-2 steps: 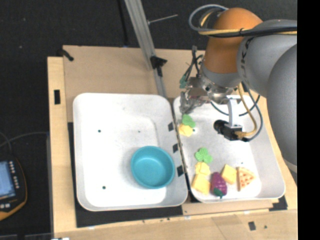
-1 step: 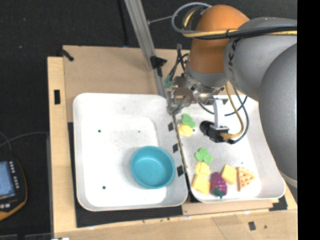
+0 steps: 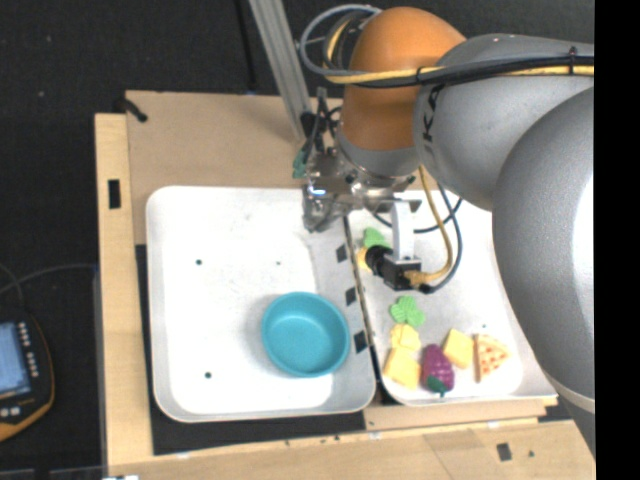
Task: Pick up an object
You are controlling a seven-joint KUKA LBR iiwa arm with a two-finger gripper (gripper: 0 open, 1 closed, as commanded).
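My gripper [image 3: 318,208] hangs below the orange wrist band, over the back right corner of the left bin [image 3: 200,228], close to the divide between the two bins. A blue bowl [image 3: 305,334] sits in the left bin's front right part, well in front of the gripper. The right bin [image 3: 500,393] holds a small green piece [image 3: 375,237] near the gripper, a green leafy toy [image 3: 406,311], yellow pieces [image 3: 403,360], purple grapes [image 3: 437,367], a yellow cheese block [image 3: 458,347] and a pizza slice [image 3: 489,354]. The arm hides the right bin's back half.
The large grey arm covers the view's right side above the right bin. A metal post [image 3: 280,48] rises behind the bins. Black and yellow cables [image 3: 440,248] loop from the wrist over the right bin. A handheld pendant [image 3: 20,368] lies off the bench at the left.
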